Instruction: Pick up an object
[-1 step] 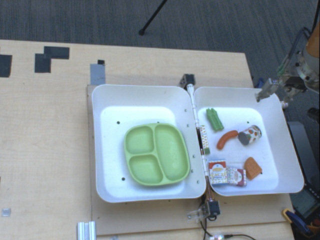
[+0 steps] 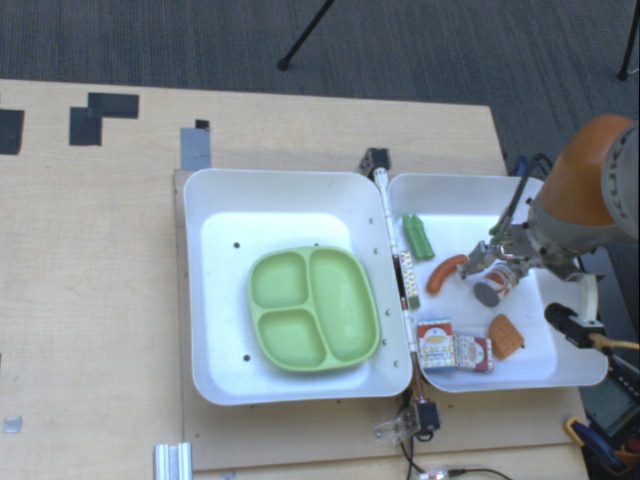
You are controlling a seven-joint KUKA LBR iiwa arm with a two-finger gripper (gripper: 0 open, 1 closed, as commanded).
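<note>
In the right bin (image 2: pixel 570 368), the gripper (image 2: pixel 492 268) hangs over a small grey can (image 2: pixel 494 286) beside an orange sausage (image 2: pixel 444 272); whether its fingers grip anything, I cannot tell.

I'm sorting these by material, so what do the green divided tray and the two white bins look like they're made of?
The green divided tray looks like moulded plastic: uniform pale green, rounded compartment walls, a soft sheen. The left bin and right bin also look like plastic, smooth glossy white with rounded corners, though coated metal can't be ruled out from this view.
</note>
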